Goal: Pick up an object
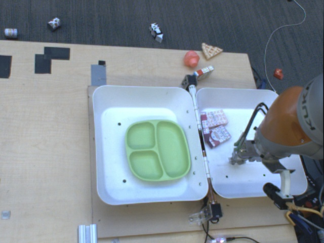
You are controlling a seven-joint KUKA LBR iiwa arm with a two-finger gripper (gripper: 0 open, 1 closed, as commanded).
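Two small pink-and-white patterned packets (215, 128) lie in the right bin (283, 186), close to its left wall. My gripper (238, 158) hangs low over that bin's floor, below and to the right of the packets and apart from them. The grey wrist and its orange band (286, 123) cover the bin's right part. The gripper's tip is small and dark against the white floor. A green divided plate (157, 150) rests in the middle of the left bin (109, 135).
On the bench behind the bins lie a red ball (191, 58), a toy pizza slice (211, 50) and a red-and-white tube (205, 72). Small toys (157, 32) are scattered on the dark floor beyond. Cables (298, 206) bunch at the right bin's front corner.
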